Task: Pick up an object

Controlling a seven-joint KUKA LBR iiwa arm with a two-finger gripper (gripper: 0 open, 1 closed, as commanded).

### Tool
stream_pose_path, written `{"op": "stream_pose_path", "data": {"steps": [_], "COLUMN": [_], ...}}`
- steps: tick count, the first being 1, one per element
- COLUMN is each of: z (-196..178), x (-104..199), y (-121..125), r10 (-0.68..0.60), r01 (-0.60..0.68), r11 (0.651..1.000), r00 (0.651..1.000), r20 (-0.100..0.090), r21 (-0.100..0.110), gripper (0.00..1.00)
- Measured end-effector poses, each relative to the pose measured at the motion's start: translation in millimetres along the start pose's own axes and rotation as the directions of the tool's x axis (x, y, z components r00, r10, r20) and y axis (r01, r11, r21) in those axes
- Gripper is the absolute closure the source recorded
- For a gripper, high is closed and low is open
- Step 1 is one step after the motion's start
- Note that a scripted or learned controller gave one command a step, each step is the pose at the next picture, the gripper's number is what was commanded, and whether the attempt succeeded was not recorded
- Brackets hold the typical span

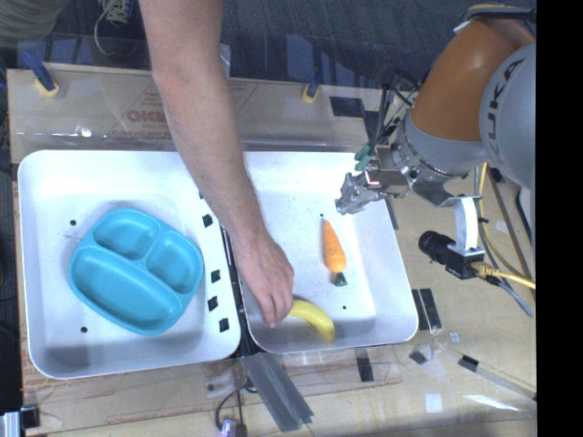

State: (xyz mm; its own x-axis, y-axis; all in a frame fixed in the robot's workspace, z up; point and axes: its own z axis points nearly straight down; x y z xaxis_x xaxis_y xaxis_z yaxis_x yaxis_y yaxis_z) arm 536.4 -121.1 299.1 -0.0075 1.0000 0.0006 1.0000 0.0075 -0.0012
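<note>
While reaching in from the right side of the frame, hovered with the gripper (351,198) over the upper right part of the right bin (301,185), angled down and to the left. Could not tell from up here whether open or closed. Sat apart from everything on the bin floor.

Spotted the carrot (333,247) just below and slightly left of the gripper, near it but not touching. Lay flat, pointed tip toward the top of the frame and green stub toward the bottom. Found the banana (314,320) lower down in that same bin, along the bottom wall, at the bottom centre of the frame. Caught a person's hand (266,280) resting on the banana's left end.

Followed the bare forearm (196,89) from the top of the frame, slanting down and right across the upper right corner of the left bin (36,244) and over the seam between the two bins. Picked out a blue divided plate (137,269) in the left bin, lower left of the frame, three compartments, lying flat and well apart from the gripper. Glimpsed the orange band (455,71) at the upper right of the frame. Saw pale desk (455,335) to the lower right of the bins.
</note>
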Motion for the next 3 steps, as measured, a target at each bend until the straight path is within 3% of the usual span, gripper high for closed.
{"op": "stream_pose_path", "data": {"steps": [1,2,3], "z": [109,17,209], "x": [148,69,23], "y": [-29,-18,-48], "r10": [-0.002,0.002,0.001], "r01": [0.002,-0.002,-0.001], "r11": [1.0,1.0,1.0], "r00": [1.0,1.0,1.0], "r20": [0.0,0.0,-0.001], "r21": [0.004,0.0,0.003], "gripper": [1.0,1.0,1.0]}}
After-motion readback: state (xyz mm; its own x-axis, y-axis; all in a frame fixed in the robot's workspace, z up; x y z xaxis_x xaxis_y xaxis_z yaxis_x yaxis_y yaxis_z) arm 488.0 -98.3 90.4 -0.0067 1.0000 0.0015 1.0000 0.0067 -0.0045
